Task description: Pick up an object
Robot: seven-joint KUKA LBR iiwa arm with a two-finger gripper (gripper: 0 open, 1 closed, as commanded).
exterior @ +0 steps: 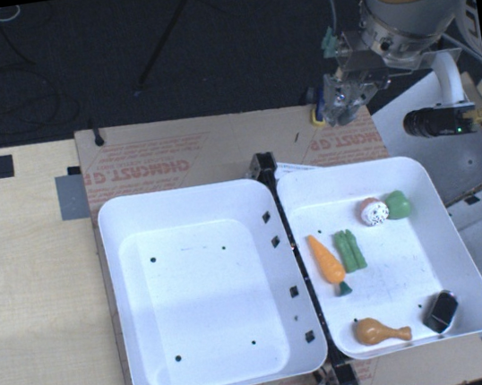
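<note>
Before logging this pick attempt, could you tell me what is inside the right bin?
The right bin holds a carrot, green vegetable, speckled ball, green piece, drumstick and black object.

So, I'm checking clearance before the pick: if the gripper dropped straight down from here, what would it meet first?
Probably the cardboard sheet behind the right bin, not the toys; the gripper seems beyond the rim, though depth is unclear.

Grey arm [418, 18], orange band, dark cable
</note>
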